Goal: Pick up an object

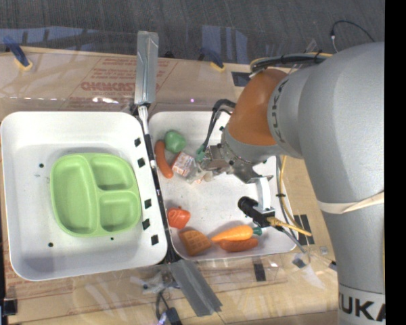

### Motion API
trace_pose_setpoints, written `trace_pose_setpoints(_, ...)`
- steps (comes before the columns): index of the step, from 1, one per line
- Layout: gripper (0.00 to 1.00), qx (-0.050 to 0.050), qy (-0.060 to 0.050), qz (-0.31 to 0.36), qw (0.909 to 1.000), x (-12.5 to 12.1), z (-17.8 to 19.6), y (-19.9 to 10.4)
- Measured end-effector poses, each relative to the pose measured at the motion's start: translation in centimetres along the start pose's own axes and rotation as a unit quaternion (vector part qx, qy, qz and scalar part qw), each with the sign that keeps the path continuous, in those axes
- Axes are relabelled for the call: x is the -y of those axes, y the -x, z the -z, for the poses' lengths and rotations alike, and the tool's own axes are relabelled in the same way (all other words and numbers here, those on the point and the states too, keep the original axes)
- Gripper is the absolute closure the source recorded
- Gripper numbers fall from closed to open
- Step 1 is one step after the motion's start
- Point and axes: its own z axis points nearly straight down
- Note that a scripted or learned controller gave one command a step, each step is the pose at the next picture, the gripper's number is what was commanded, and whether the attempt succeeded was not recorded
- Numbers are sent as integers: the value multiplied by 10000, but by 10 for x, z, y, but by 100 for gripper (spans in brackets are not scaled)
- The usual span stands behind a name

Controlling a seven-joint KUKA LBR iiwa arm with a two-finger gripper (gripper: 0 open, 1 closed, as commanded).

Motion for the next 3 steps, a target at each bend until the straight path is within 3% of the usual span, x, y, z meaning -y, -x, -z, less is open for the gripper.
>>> trace_pose_setpoints(1,100,-1,39,-274,9996,13,104,-62)
trace_pose_setpoints(2,100,5,27,201,9998,-21,109,-32)
trace_pose_setpoints(3,0,5,28,201,9998,-21,110,-32)
